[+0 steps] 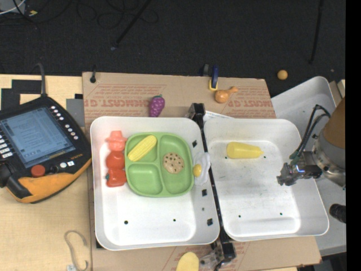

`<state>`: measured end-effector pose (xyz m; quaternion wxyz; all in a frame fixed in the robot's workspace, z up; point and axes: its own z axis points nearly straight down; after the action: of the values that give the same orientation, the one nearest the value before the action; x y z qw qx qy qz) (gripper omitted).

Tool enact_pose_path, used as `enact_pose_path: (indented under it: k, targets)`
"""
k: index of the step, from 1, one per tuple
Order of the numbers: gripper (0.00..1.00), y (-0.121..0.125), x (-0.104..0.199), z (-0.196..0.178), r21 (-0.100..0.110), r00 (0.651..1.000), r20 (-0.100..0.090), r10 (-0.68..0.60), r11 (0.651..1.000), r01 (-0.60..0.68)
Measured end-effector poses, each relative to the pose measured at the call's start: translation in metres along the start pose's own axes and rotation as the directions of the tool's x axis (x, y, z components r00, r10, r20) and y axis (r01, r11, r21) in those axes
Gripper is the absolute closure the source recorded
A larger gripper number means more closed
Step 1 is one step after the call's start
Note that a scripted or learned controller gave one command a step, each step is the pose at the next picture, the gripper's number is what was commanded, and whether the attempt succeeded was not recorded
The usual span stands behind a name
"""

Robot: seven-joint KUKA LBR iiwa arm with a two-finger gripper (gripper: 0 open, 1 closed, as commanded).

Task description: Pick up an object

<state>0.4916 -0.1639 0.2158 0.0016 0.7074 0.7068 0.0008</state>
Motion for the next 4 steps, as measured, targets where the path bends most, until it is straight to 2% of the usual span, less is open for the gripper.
enact_pose_path:
  k: [1,3,4]
  targets:
    - [1.0,0.0,-0.001,-0.012,0.003,1.0,-0.001,0.0,1.0,0.0]
    - [1.0,0.039,0.11,-0.018,0.005,1.0,-0.003,-0.006,1.0,0.006]
    - [1.0,0.058,0.164,-0.005,0.006,1.0,-0.003,-0.004,1.0,0.004]
